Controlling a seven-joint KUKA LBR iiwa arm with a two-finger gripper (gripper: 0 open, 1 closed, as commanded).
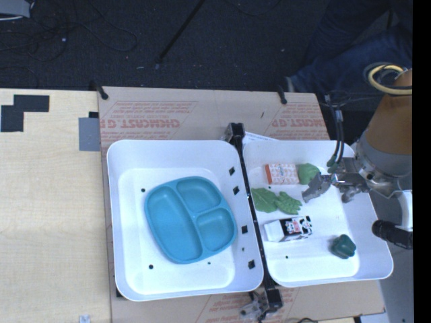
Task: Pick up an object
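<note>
The right bin (377,261) holds several items: an orange and white box (281,173), a light green rounded piece (308,173), a green leafy piece (275,200), a small black and white carton (288,228) and a dark green lump (343,246). My gripper (332,189) hangs over the right side of this bin, just right of the rounded green piece. Its fingers (314,191) are spread open with nothing between them.
The left bin (128,180) holds a blue divided plate (190,217). A black divider with clips (244,200) runs between the two bins. Both bins rest on a cardboard sheet (161,116); the arm's orange band (394,123) rises at the right.
</note>
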